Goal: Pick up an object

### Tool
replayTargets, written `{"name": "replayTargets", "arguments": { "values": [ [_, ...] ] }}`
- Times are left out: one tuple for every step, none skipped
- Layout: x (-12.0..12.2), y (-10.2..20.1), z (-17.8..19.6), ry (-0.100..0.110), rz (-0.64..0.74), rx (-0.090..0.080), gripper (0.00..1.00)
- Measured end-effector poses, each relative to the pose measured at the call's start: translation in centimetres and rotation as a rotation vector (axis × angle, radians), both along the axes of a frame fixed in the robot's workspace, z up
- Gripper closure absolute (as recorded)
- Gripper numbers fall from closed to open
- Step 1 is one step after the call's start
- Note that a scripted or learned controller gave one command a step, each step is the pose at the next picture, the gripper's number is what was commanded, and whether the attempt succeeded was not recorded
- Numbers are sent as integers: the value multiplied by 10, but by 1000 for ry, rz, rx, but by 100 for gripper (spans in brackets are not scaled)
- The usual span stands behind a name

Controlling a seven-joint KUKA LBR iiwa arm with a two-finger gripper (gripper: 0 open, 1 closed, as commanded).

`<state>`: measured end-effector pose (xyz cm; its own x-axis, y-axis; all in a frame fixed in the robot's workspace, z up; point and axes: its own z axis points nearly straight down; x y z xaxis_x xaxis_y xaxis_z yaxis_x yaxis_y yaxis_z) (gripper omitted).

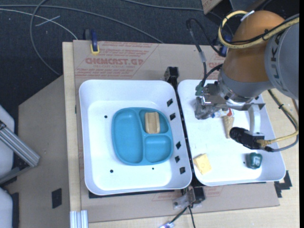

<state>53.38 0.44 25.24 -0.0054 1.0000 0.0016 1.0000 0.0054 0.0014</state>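
Camera view, from above at a slant. Two white bins sat side by side on a brown board [118, 61] printed with red lettering, the board lying on the bench [42, 127]. A small blue and yellow clamp [94, 41] gripped the board's far edge.

Left bin [92, 103]: a blue tray [126, 137] with three compartments lay near its middle. A tan block [152, 122] lay in the tray's far right compartment, along the divider. Small black clips [173, 115] ran down the rim between the bins.

Right bin [213, 144]: the arm [251, 46] came in from the right, its orange band above the bin's far half. The gripper [204, 110] hung low over the bin's far left part, near the shared rim. Whether the jaws were spread or pressed together could not be told, and nothing showed between them.

A pale tan piece [228, 126] with a bit of red at its far end lay just right of the gripper, partly under the wrist; its kind was unclear. A yellow block [203, 164] lay in the near left corner, well apart from the gripper. A small teal thing [254, 160] lay near the near right corner.

Grey cables [47, 18] looped over the dark floor beyond the bench.
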Motion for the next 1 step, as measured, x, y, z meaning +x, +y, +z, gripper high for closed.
{"name": "replayTargets", "arguments": {
  "values": [
    [5, 54, -12, 3, 0, 0, 100]
  ]
}}
